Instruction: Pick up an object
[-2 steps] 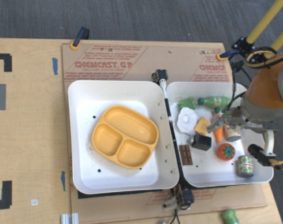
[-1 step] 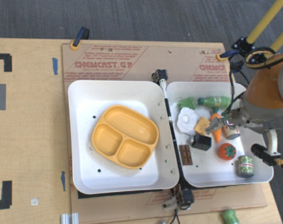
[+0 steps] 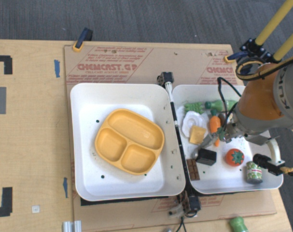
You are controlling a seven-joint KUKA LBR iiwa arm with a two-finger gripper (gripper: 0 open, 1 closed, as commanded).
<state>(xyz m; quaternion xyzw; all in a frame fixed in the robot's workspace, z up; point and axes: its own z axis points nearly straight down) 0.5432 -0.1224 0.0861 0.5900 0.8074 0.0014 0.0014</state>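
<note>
Table point(image 3: 30, 144) carries two white bins side by side: the left bin point(image 3: 83, 178) holds a yellow three-compartment plate point(image 3: 129, 141), and the right bin point(image 3: 223, 183) holds the small stuff under the grey-and-orange arm point(image 3: 262, 103). Pincer point(image 3: 221, 133) sits low by the carrot point(image 3: 214, 124) and cheese wedge point(image 3: 197, 135); can't tell if it's open or closed. Tomato point(image 3: 234, 157), black block point(image 3: 206, 156) and small green jar point(image 3: 254, 173) lie toward the front of that bin.

The arm point(image 3: 264, 105) is grey, with a broad orange band above its wrist (rounded, glossy). Black cables loop along it on the far side, down toward the dark gripper point(image 3: 222, 133).
</note>
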